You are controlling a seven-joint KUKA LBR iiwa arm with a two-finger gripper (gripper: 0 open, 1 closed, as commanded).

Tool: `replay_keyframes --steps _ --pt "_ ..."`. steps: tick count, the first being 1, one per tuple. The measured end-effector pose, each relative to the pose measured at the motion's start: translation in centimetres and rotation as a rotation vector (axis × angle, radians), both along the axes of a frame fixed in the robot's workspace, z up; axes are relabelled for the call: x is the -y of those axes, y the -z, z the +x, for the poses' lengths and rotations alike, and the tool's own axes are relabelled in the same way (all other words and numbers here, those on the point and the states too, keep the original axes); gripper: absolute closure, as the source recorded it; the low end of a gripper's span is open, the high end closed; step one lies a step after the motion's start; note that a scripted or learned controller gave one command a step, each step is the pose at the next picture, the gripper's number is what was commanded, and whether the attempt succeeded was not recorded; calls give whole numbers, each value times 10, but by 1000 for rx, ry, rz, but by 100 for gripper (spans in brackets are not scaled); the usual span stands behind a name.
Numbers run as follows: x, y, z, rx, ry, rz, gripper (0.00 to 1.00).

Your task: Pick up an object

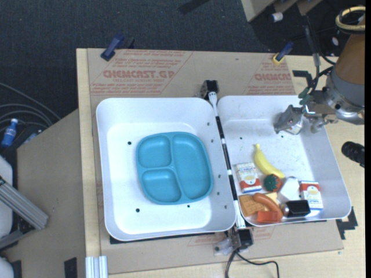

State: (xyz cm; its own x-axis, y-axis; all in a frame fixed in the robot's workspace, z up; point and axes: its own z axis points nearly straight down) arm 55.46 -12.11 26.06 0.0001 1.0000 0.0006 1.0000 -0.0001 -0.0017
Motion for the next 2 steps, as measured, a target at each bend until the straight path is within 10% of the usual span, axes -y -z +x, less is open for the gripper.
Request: replay_keyframes --steps 1,2 --pt "-10 148 63 -3 0 0 0" --pt "-27 176 112 2 -1 0 0"
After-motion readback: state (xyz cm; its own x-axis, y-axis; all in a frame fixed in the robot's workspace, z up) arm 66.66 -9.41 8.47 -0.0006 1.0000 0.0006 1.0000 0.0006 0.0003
